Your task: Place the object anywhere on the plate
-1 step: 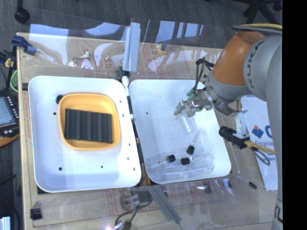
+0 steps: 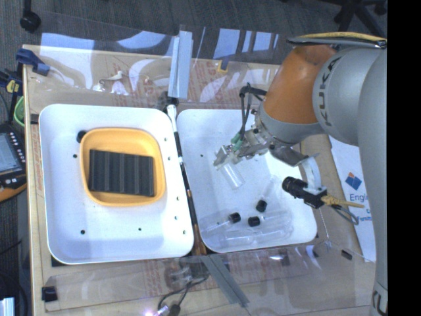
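Camera view looks down at a slant on a worktop [image 2: 99, 278] that carries two shallow white bins side by side. The left bin [image 2: 59, 236] holds one yellow plate [image 2: 122, 140] with rounded corners, set toward the bin's far left part; a dark ribbed rectangle [image 2: 123, 173] fills the plate's middle, its ribs running from the far edge toward the near edge. A few small dark dots mark that bin's floor.

The right bin [image 2: 197, 137] holds a clear plastic object [image 2: 250, 228], hard to read because it is see-through. It lies along the bin's near edge with its long axis running roughly left to right, and three small black pieces show on or in it. A second clear piece [image 2: 231, 175] lies nearer the bin's middle, tilted; whether it belongs to the same object cannot be told.

The grey arm [image 2: 348, 91] with its orange band [image 2: 299, 84] reaches in from the right, and the gripper [image 2: 230, 154] hangs over the middle of the right bin, just above the tilted clear piece. Whether its fingers are open or closed cannot be told, nor whether they hold anything.
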Controlling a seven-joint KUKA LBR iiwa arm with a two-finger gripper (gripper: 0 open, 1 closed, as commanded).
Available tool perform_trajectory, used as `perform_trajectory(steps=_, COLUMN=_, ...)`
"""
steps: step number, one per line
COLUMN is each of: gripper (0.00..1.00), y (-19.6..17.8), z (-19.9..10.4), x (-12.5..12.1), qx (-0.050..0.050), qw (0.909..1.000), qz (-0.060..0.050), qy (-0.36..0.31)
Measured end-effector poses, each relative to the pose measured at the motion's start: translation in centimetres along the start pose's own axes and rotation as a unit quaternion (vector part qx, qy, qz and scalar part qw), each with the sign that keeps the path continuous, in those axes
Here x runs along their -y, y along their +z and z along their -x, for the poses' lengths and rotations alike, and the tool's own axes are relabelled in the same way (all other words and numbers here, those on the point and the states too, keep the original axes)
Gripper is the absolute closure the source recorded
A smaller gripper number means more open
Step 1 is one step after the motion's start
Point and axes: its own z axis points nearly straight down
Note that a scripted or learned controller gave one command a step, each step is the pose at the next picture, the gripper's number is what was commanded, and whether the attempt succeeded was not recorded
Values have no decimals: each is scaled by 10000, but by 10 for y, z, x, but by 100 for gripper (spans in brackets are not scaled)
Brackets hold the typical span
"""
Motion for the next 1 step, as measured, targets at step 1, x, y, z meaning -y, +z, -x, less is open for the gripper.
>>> perform_trajectory(steps=1, gripper=100, y=-18, z=-76, x=-63, qx=8, qw=9995, qz=12, qy=-306)
